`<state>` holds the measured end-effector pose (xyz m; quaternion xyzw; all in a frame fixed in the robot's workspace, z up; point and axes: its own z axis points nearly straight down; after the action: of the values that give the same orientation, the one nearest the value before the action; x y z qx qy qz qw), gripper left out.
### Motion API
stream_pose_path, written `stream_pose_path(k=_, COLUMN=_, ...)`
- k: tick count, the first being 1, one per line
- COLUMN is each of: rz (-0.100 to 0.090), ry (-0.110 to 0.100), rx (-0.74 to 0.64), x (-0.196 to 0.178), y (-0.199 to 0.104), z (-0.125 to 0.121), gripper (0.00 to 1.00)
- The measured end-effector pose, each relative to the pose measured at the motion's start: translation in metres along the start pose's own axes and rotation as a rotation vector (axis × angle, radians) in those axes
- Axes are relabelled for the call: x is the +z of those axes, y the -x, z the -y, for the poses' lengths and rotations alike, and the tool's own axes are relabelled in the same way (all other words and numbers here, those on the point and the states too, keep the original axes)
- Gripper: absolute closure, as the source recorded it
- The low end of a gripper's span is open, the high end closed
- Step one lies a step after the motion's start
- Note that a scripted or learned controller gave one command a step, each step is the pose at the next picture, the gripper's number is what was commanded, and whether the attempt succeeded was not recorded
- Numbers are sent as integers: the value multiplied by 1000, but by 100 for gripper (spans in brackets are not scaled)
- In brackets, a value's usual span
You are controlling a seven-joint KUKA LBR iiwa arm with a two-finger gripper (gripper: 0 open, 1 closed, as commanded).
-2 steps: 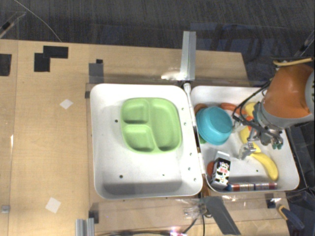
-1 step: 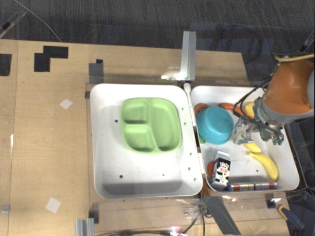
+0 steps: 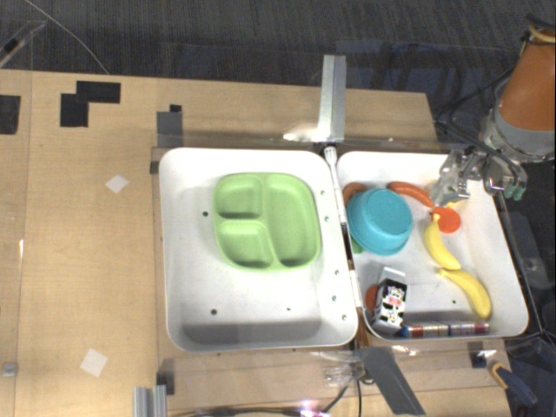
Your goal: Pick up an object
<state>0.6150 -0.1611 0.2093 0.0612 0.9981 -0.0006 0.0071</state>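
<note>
The right bin (image 3: pixel 512 272) holds a blue bowl (image 3: pixel 380 221), turned upside down as far as I can tell. Behind it lies an orange-red sausage-shaped piece (image 3: pixel 408 191). A small orange round object (image 3: pixel 447 221) sits at the top end of a yellow banana (image 3: pixel 456 266). A black-and-white box (image 3: pixel 393 301) and a long marker-like stick (image 3: pixel 445 328) lie near the front wall. My gripper (image 3: pixel 452 185) hangs over the bin's far right part, just above the small orange object and the sausage's right end. Nothing is visibly held in it.
The left bin (image 3: pixel 187 259) carries a green divided plate (image 3: pixel 265 220). A metal post (image 3: pixel 334 98) rises behind the wall between the bins. My arm's orange band (image 3: pixel 530 94) comes in from the upper right. Wooden benchtop (image 3: pixel 78 259) stretches to the left.
</note>
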Motion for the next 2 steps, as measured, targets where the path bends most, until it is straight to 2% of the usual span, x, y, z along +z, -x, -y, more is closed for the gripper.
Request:
stream_pose_path(k=1, rz=-5, ry=1, rx=0, x=3, y=-1, z=0, gripper=0)
stream_pose_path(k=2, rz=-16, ry=1, rx=95, x=113, y=-24, z=30, gripper=0)
